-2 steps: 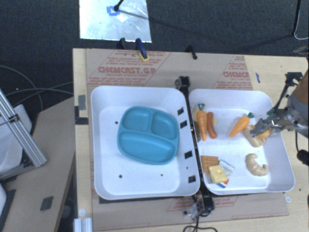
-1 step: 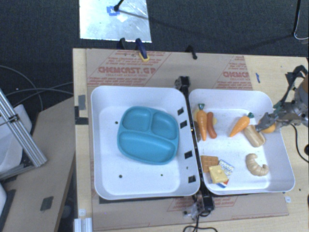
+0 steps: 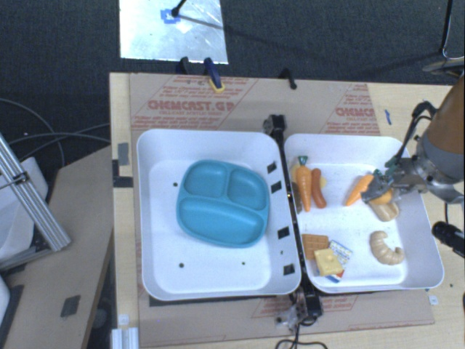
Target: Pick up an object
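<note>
The arm reaches in from the right, and its gripper (image 3: 378, 189) sits low over the right bin (image 3: 418, 276), near that bin's right wall. The gripper's tip is down among two items: a small orange piece (image 3: 357, 190), perhaps a carrot chunk, just to its left, and a pale tan lump (image 3: 386, 210) directly beneath it. Whether the gripper has closed on either of them cannot be told; the metal parts blur into the items.

Other candidates lie in the same bin: a carrot (image 3: 302, 187) and a sausage (image 3: 317, 187) side by side near the left wall, a cracker (image 3: 314, 243) and a yellow block (image 3: 328, 262) toward the front, and a croissant (image 3: 386, 247) at front right. The left bin (image 3: 160, 267) holds a blue divided plate (image 3: 223, 202).

By the look of it, the reach is made, but nothing is lifted clear; securing a grasp and raising it remain.
</note>
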`<state>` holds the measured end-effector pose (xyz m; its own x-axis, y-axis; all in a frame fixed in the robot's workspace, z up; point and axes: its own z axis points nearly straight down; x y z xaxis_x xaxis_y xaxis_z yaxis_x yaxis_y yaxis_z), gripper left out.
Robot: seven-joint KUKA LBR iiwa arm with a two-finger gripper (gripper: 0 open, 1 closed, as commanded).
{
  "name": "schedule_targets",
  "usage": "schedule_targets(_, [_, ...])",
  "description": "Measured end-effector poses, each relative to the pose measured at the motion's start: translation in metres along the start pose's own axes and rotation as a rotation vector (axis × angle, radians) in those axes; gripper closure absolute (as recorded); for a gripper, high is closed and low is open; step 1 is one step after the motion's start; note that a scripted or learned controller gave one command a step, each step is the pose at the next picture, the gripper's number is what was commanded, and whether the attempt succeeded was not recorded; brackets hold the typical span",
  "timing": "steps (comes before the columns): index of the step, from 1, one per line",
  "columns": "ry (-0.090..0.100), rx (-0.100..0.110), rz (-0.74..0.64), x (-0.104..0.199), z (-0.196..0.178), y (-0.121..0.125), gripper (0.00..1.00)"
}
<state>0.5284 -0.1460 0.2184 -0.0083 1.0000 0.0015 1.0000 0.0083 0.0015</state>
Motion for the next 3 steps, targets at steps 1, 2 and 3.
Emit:
schedule_targets(1, [0.000, 0.000, -0.001, 0.049, -0.003, -0.009, 1.00])
schedule_targets(2, [0.000, -0.001, -0.001, 0.097, -0.011, -0.001, 1.00])
schedule_targets(3, [0.001, -0.001, -0.002, 0.148, -0.018, -0.003, 1.00])
